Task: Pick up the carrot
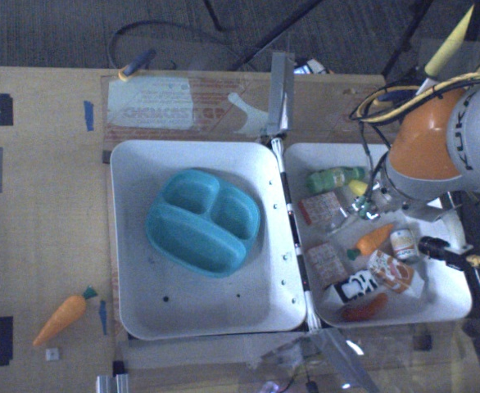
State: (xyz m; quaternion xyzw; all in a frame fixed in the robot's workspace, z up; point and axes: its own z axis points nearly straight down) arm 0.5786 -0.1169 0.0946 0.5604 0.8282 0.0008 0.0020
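End effector: my end effector (366, 210) sits low over the right bin (455, 303), under my arm (424, 150). It shows as a small metallic cluster; I cannot tell how far open it is, and I see nothing held in it.
Carrot, location: an orange tapered piece that I take for the carrot (376, 238) lies in the right bin, among packets and beside a small tin (402, 245).
Bearing: the carrot lies just beside the end effector, toward the near edge of the bin and slightly to the right in the view. They look apart, not touching.
Long axis: slanted, low at the left end and rising to the right.
Judgement: the approach calls for a short shift toward the near edge, with closure across that slant.
Second candidate: a toy carrot with a green top (60, 318) lies on the surface (43, 219), outside the left bin (133, 219) and well apart from me.
Left bin contents: a blue divided plate (205, 222).
Hidden or unclear: my wrist covers most of the end effector. The bin carrot's thick end is hard to make out against the clutter.
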